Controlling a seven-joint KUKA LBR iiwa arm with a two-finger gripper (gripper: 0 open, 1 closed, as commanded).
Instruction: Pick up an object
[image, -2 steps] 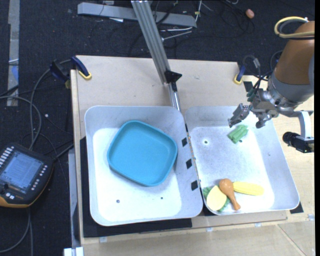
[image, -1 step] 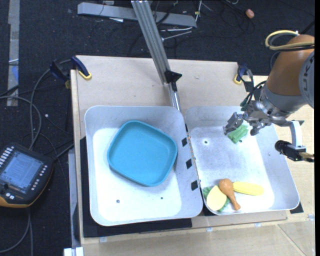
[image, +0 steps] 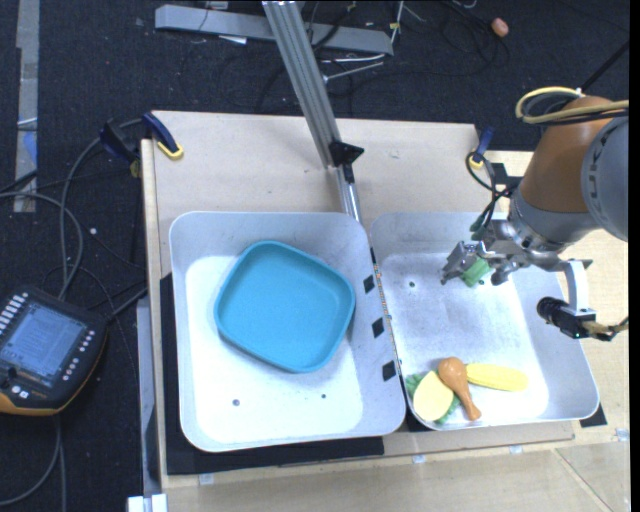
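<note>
My gripper (image: 476, 266) hangs over the far part of the right bin (image: 440, 320), reaching in from the right. A small green object (image: 478, 271) shows between its fingers, and they are shut on it. I cannot tell whether it touches the bin floor. At the near edge of the right bin lie an orange-brown drumstick-shaped toy (image: 456, 381), a yellow oblong piece (image: 497, 377) and a yellow-green slice (image: 432, 398). A blue square plate (image: 285, 305) rests in the left bin (image: 200, 400).
A slanted metal pole (image: 312, 85) ends at a clamp between the bins' far corners. A black fitting (image: 562, 314) juts from the arm over the right bin's right side. A teach pendant (image: 40, 348) and cables lie off the bench at left.
</note>
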